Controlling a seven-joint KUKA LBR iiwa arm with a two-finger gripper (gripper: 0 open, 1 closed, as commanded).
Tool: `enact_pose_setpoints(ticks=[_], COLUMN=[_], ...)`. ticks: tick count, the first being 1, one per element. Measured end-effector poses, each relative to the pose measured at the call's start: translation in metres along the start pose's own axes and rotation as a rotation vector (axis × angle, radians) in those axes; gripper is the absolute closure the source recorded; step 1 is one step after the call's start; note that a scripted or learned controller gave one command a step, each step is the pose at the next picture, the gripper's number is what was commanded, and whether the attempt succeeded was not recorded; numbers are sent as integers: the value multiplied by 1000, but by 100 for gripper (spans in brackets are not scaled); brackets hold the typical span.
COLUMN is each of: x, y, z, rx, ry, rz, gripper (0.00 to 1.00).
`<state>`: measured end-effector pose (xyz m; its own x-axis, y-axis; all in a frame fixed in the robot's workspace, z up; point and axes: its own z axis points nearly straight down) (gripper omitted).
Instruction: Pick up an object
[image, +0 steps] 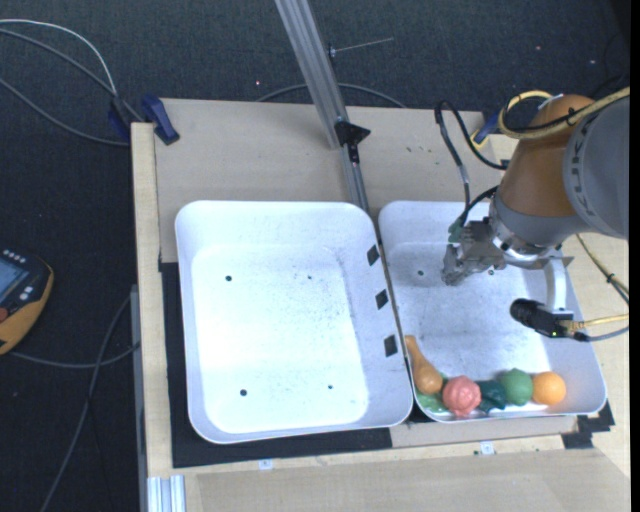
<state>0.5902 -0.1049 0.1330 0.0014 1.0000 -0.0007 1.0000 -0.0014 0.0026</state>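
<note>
White plastic bins sit side by side on the wooden counter (260, 150); the left shallow white bin (200, 225) has only specks and a few dark dots on its floor, while the right shallow white bin (415, 225) carries the things to be picked. These lie in a row along its near wall: a slim orange carrot-shaped toy (423, 368) leaning up the dividing wall, a pink-red rounded toy fruit (461, 394) touching its lower end, a green lumpy toy (514, 386) just beside that, and a round orange ball-like toy (549, 388) at the end of the row.

The grey arm with its orange band (545, 170) reaches in from the right, and its pincer (462, 262) hangs over the far part of the right bin, well apart from the row of toys. Nothing is between its tips; whether they stand wide or narrow I cannot tell, as they are small and dark against the bin floor.

The toys look like light, hollow plastic, smooth and probably slippery, apt to roll or skate away if nudged. The round orange one, at the row's open end, seems the easiest to take across its middle. The carrot would be better pinched across its narrow body, though the wall crowds it.
</note>
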Motion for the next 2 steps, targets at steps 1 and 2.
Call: enact_pose_setpoints(ticks=[1,2], x=[16,61], y=[22,-37], z=[10,-58], rx=[2,-3], ry=[1,2], rz=[-3,-5], gripper=[100,100])
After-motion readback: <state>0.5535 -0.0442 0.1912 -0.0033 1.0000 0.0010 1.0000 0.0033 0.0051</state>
